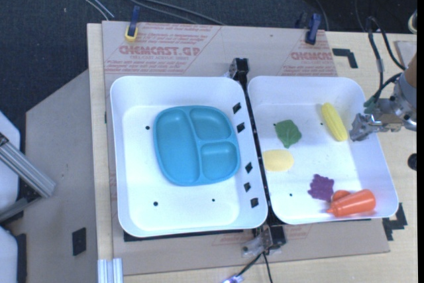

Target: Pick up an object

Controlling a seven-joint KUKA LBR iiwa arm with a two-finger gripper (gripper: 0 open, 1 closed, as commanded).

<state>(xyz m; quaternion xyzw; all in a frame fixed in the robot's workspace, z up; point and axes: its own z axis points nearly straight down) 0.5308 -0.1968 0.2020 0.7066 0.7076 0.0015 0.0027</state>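
The right bin [371,162] holds several toy foods: a yellow corn cob [334,120] near the back, a green leafy piece [287,132], a pale yellow lemon-like piece [277,160], a purple bunch [321,187] and an orange carrot [352,203] at the front right. My gripper [364,125] hangs over the bin's right rim, just right of the corn cob and apart from it. Nothing shows in its grasp.
In the left bin [129,162] lies a blue divided plate [196,144]. A black divider [246,136] runs between the bins. Clamps [132,30] hold a cardboard sheet behind them. Cables [381,63] hang near the arm at right.
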